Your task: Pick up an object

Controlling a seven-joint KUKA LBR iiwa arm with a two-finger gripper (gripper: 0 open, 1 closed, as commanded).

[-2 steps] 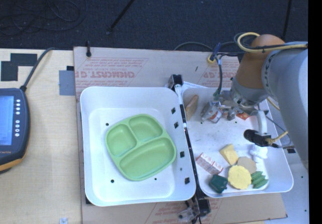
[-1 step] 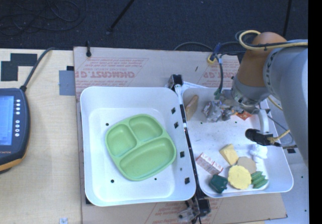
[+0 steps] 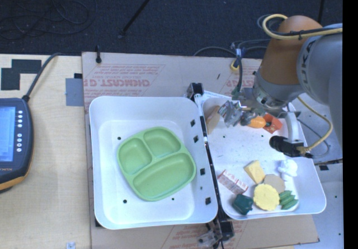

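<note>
My gripper (image 3: 230, 113) hangs low over the far left part of the right bin (image 3: 238, 147), just right of a tan object (image 3: 212, 117) by the bin's left wall. An orange piece (image 3: 258, 122) and a red piece (image 3: 273, 124) lie just right of the gripper, under the wrist. Nearer the front lie a yellow wedge (image 3: 255, 172), a yellow round piece (image 3: 266, 197), a dark green block (image 3: 243, 203), green pieces (image 3: 287, 200), a wrapped bar (image 3: 231, 182) and a white item (image 3: 288, 168). Nothing is visibly held.
The left bin (image 3: 100, 130) holds a green divided plate (image 3: 156, 163). A ridge with black clips (image 3: 202, 147) separates the bins. A black cable end (image 3: 282, 144) sticks out over the right bin. A handheld control unit (image 3: 11, 139) lies at the far left.
</note>
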